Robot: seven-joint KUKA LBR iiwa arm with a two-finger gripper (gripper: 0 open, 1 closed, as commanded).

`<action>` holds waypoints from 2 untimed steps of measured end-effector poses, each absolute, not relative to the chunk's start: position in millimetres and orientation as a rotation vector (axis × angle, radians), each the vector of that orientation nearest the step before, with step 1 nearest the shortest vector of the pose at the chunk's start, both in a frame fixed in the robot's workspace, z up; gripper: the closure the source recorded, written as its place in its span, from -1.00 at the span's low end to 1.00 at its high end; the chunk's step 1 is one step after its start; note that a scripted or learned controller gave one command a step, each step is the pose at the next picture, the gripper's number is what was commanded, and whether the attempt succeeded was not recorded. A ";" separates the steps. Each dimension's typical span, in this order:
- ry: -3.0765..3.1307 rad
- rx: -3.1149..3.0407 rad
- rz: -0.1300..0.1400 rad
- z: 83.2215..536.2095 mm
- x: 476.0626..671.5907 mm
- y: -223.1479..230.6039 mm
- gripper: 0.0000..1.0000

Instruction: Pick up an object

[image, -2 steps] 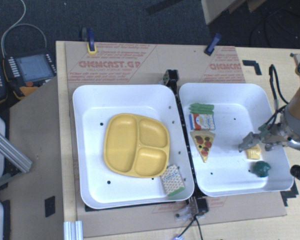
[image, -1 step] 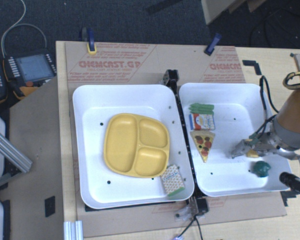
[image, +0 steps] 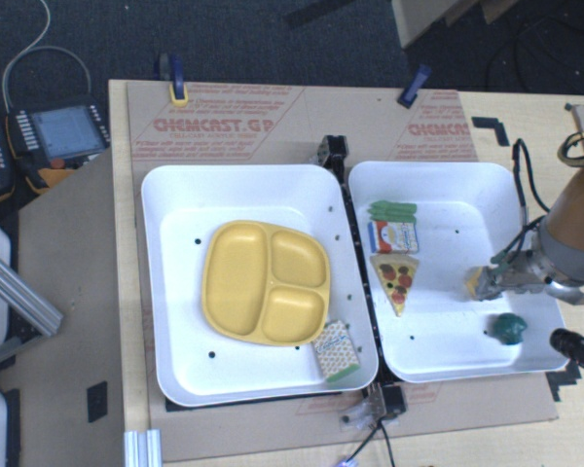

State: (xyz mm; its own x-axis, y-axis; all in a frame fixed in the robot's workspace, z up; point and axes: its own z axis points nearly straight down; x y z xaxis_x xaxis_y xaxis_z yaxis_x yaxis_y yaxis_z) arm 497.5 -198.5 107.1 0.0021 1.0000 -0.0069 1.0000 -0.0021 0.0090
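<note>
My gripper (image: 493,280) is low in the right bin (image: 438,353), near its right wall. A small yellowish object (image: 476,282) lies right at its tip, partly hidden, and I cannot tell whether it is gripped. A teal round object (image: 509,329) sits just below and to the right of the gripper. At the bin's left side lie a green pod-like piece (image: 392,209), a small red, white and blue carton (image: 393,235) and a toy pizza slice (image: 396,280), one below the other.
The left bin (image: 170,261) holds a yellow divided plate (image: 265,282) and a green-edged sponge (image: 336,351) at its front right corner. The arm (image: 569,232) comes in over the right bin's right wall. A black cable (image: 522,178) hangs beside it.
</note>
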 end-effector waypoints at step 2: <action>2.219 2.215 0.003 194.9 504.4 -193.9 1.00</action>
